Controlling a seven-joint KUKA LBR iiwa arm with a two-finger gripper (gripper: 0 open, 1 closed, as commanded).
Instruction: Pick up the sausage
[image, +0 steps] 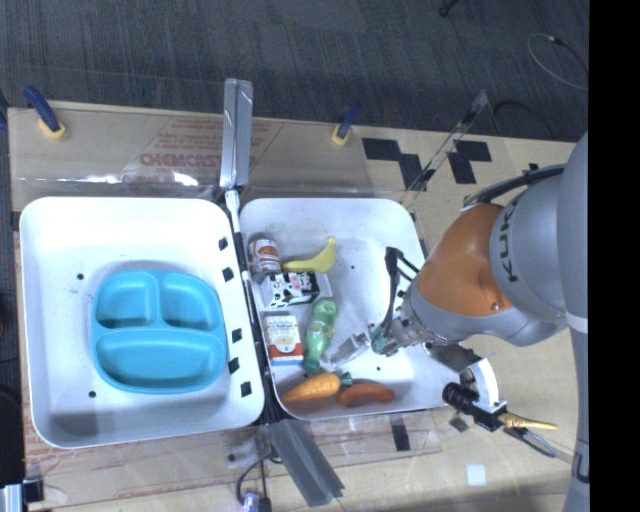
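The sausage (366, 394), reddish brown, lies on the floor of the right bin (370, 220) near its front wall, end to end with an orange carrot (311, 389). My gripper (363, 346) hangs just above and slightly behind the sausage, close to the green bottle (319, 333). Its fingers stand apart with nothing between them. The grey arm with its orange band (462, 275) reaches in from the right over the bin's right side.
The right bin also holds a banana (312, 260), a small can (264, 254), a cow-patterned carton (291, 289) and a juice box (284, 335). A blue divided tray (158, 331) lies in the left bin (60, 230).
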